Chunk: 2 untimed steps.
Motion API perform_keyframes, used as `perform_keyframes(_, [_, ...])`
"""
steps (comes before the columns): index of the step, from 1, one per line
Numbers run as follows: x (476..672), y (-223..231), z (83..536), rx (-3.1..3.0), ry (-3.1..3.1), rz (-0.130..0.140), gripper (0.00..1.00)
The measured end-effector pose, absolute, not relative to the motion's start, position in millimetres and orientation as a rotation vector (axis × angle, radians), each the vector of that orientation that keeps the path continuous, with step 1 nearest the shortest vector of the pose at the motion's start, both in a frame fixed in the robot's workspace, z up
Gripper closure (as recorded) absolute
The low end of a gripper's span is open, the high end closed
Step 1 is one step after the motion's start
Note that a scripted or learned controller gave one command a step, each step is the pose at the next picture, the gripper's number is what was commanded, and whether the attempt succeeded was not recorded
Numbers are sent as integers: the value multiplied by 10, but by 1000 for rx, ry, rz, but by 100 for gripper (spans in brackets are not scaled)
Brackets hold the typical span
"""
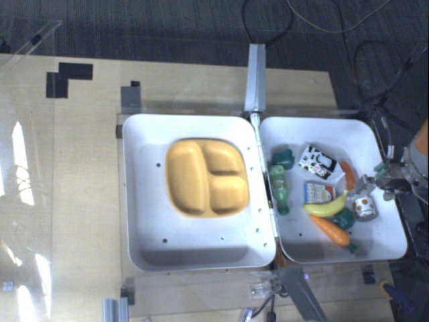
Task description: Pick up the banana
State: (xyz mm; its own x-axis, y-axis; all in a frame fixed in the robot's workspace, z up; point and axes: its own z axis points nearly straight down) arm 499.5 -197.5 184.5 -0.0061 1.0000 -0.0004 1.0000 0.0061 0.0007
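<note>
My pincer (373,183) hangs at the right bin's (382,247) right side, just beside the banana's (327,206) upper tip; whether it is wide or narrow I cannot tell. The banana lies mid-bin, crowded by a carrot (331,231) below and a small round can (364,208) to its right. I should come down across its middle, avoiding those neighbours. My arm is cut off at the frame's edge.

I'm scanning for lettering and can't read any. The black-and-white carton (316,162) and the small blue-edged card (318,192) in the right bin (382,247) carry print, but it's too blurred to make out.
</note>
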Motion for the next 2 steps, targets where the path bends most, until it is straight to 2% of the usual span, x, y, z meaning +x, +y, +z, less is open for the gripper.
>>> perform_keyframes(1, [5420, -1086, 924, 1794, 2556, 14, 0])
perform_keyframes(2, [5420, -1087, 923, 1794, 2556, 13, 0])
